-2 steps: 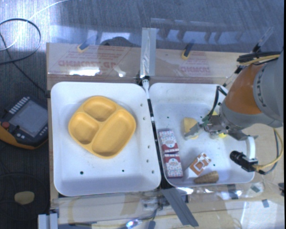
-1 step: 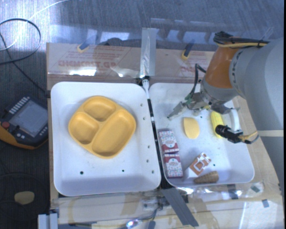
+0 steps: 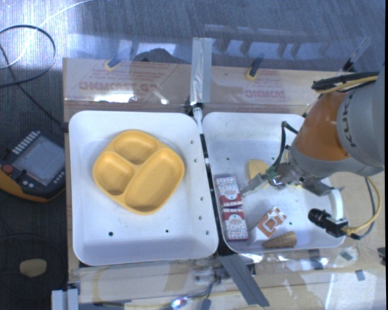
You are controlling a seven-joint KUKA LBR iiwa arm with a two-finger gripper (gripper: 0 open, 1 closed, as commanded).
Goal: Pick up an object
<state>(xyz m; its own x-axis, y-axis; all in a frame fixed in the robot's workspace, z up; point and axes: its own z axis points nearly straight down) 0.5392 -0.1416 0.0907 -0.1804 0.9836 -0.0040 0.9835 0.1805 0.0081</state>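
In the right bin (image 3: 246, 129) lie a red and white box (image 3: 231, 206) along the left wall, a small orange and white carton (image 3: 271, 221), a brown oblong piece (image 3: 279, 240) near the front wall, and a pale yellow piece (image 3: 257, 168). My gripper (image 3: 254, 185) hangs low over the middle of this bin. It is just below the pale yellow piece and right of the red and white box. The wrist hides part of the yellow piece. I see nothing held in the gripper.
The left bin (image 3: 90, 237) holds a yellow divided plate (image 3: 138, 170). The arm's orange band (image 3: 323, 131) and grey body cover the right bin's right side. A black cable end (image 3: 320, 218) hangs over the right bin's front right. A teach pendant (image 3: 32, 165) lies on the floor at the left.
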